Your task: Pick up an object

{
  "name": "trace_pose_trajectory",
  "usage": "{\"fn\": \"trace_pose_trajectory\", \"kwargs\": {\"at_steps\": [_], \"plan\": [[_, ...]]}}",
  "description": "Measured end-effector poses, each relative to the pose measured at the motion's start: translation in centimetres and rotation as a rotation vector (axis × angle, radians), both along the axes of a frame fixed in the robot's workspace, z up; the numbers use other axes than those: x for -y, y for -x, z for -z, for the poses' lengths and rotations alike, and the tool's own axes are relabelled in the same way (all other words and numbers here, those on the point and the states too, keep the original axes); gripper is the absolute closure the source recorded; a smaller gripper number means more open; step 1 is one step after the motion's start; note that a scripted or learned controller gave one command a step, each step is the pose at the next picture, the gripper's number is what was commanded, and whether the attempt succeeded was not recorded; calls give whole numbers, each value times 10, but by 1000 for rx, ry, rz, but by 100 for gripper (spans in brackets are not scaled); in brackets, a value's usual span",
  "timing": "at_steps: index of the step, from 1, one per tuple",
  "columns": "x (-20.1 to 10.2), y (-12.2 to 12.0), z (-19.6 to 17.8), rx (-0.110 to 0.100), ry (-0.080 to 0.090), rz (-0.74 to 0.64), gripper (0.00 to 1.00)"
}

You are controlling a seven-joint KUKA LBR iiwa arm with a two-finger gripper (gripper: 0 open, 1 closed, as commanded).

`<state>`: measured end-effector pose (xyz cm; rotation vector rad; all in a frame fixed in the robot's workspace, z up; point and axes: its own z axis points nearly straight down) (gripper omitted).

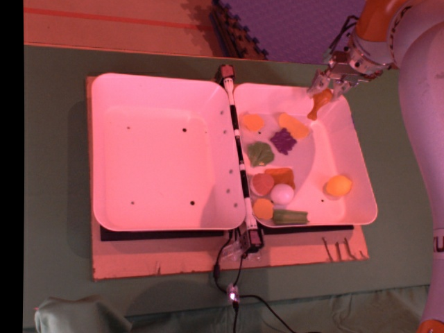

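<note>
A crumpled cloth lay at the near edge of the tabletop, and a cable ran from there up to the strip between the two bins. The left bin and the right bin sat side by side on a brown board. Nearest in the right bin lay a green stick-shaped piece beside a small orange round, with a white egg just behind them. A red round piece touched the egg's left side, and an orange block sat behind it. A yellow-orange fruit lay apart toward the right wall. Farther back were a green leafy piece, a purple bunch of grapes, an orange wedge and a small orange slice. Above the far right corner of that bin, the end effector was clenched on a small orange carrot-like piece, which hung between its fingers, raised over the bin. Beyond it lay a purple mat.
</note>
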<state>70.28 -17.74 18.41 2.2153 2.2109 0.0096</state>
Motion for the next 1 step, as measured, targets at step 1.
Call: {"fn": "trace_pose_trajectory", "kwargs": {"at_steps": [1], "plan": [[-5, 3, -52, 0, -1, 0, 100]]}}
